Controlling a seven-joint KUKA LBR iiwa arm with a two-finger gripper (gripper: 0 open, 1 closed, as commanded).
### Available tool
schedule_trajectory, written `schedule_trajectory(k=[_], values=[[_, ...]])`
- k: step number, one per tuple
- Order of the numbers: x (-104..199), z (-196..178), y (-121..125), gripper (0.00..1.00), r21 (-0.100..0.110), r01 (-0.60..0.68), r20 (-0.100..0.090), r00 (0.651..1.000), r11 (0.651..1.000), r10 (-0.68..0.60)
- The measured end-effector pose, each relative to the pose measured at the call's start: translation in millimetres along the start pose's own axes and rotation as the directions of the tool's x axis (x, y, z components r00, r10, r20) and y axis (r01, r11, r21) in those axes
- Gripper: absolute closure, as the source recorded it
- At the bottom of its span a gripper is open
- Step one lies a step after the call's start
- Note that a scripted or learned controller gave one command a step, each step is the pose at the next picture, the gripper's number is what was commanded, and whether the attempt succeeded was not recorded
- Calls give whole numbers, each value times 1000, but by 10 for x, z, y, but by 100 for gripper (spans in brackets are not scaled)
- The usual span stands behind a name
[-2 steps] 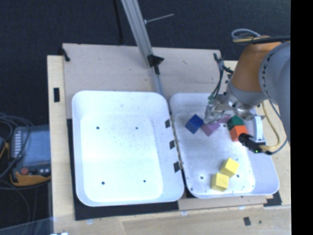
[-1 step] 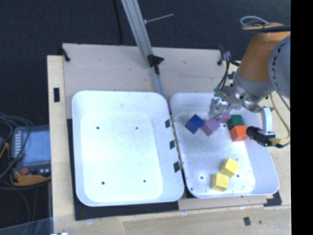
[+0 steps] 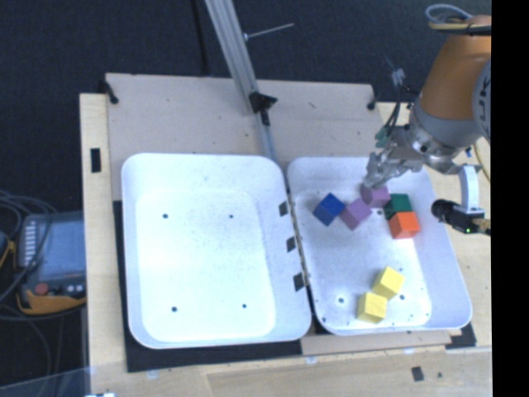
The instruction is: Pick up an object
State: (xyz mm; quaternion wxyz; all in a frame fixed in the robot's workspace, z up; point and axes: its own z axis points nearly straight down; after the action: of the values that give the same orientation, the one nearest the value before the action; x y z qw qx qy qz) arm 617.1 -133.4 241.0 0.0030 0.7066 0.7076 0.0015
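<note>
Gripper [image 3: 382, 174]: low over the far part of the right bin [image 3: 442, 259], directly above a pink block [image 3: 378, 194] and apparently touching its top; finger spread not discernible from this angle, and no block visibly between the fingers, so grasp cannot be told. Arm [image 3: 450, 81]: grey with orange band, entering from the right, upper part cut off at the frame edge. Pink block: partly covered by the gripper, far side hidden. Purple block [image 3: 357, 213]: just beside the pink one, on its left and nearer the camera, seemingly touching. Blue block [image 3: 328, 208]: left of the purple block, slightly apart. Green block [image 3: 399, 203]: right of the pink block, partly hidden behind an orange block [image 3: 403, 223] that touches it on the near side. Two yellow blocks [image 3: 388, 282] [image 3: 372, 306]: close together near the front of the same bin, well apart from the rest. Left bin [image 3: 132, 222]: white, beside the right bin. Bench [image 3: 322, 106]: pale board under both bins. Metal post [image 3: 231, 44]: slanting up behind the bins, top cut off.
</note>
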Motion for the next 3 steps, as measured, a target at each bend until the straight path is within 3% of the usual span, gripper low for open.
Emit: schedule_trajectory(k=[1, 2, 3], values=[[-18, -280, 11, 100, 1, 1, 0, 1000, 1000, -1], [513, -167, 87, 100, 7, 5, -3, 1000, 1000, -5], [1011, -89, -17, 100, 8, 5, -3, 1000, 1000, -5]])
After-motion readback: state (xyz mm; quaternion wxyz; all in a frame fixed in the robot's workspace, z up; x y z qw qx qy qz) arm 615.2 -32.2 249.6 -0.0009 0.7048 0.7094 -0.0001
